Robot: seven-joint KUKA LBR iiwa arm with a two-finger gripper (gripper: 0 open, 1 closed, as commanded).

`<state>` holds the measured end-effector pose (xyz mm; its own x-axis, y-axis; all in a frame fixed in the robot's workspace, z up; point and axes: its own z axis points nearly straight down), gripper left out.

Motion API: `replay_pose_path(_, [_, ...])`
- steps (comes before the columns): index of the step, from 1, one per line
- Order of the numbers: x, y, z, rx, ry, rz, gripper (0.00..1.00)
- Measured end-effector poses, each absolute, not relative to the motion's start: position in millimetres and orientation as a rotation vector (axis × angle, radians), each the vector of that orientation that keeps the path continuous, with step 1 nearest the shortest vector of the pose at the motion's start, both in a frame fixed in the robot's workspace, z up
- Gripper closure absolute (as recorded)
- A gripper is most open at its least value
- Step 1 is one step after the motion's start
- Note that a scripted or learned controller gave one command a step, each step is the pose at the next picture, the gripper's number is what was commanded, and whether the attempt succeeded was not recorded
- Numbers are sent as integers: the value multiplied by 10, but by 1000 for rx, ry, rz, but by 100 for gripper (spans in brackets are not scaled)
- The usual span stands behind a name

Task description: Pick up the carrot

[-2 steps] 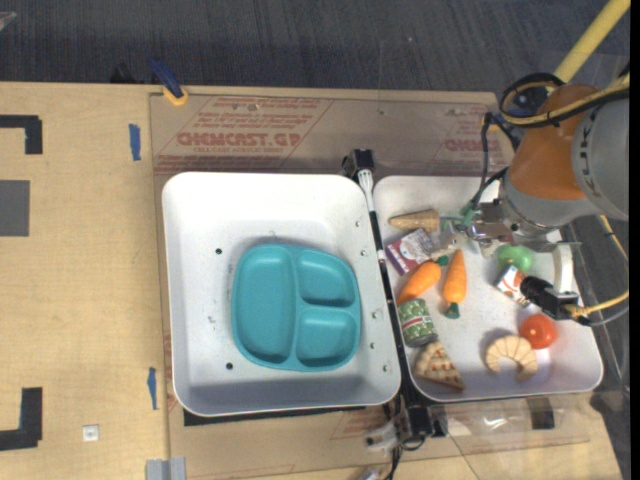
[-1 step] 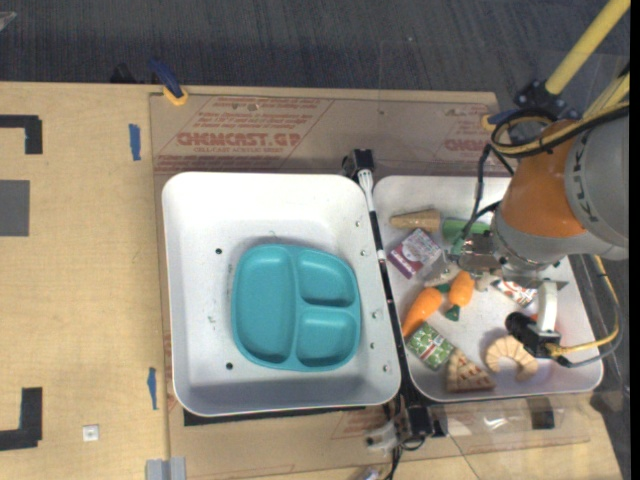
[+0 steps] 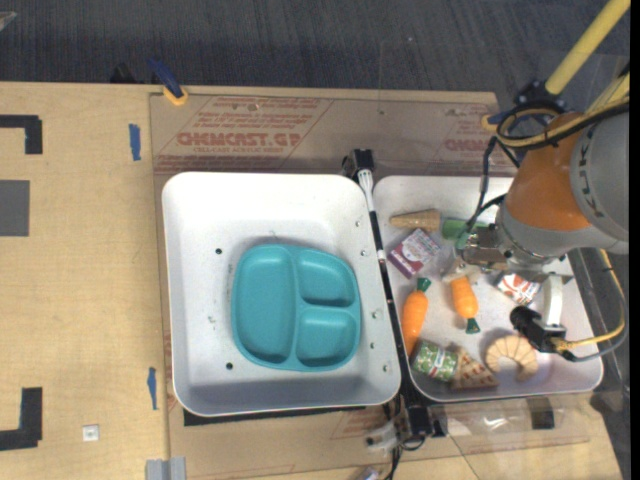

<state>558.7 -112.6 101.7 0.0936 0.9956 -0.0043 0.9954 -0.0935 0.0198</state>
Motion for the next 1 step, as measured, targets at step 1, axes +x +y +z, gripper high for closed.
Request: replay_pose_path(1, [5407, -609, 1866, 2204, 2234, 7, 100])
